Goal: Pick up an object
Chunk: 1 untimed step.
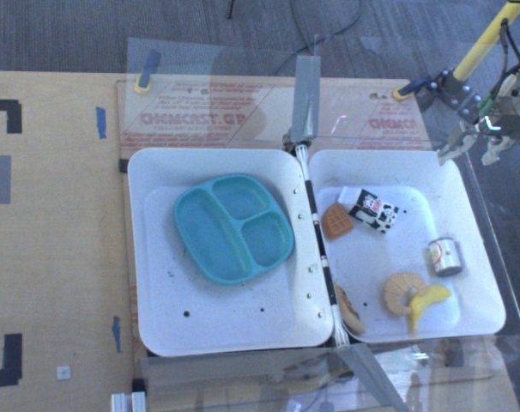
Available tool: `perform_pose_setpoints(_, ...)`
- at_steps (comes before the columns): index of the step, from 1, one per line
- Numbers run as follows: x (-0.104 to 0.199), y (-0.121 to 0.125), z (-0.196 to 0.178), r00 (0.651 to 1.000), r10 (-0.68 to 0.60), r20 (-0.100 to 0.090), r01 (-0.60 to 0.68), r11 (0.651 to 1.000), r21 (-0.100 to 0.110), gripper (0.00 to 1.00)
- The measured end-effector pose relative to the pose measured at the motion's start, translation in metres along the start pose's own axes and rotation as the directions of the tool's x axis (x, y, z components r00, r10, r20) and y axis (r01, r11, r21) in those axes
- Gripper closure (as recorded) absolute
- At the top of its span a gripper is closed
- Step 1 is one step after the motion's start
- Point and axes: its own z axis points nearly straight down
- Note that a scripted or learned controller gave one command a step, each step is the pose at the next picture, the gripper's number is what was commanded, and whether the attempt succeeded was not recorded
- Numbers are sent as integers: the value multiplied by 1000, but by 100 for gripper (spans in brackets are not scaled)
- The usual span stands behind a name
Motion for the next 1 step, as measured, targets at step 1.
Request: perform_pose_setpoints(1,11,-11,155,999,40,2,-40,999,-3,0)
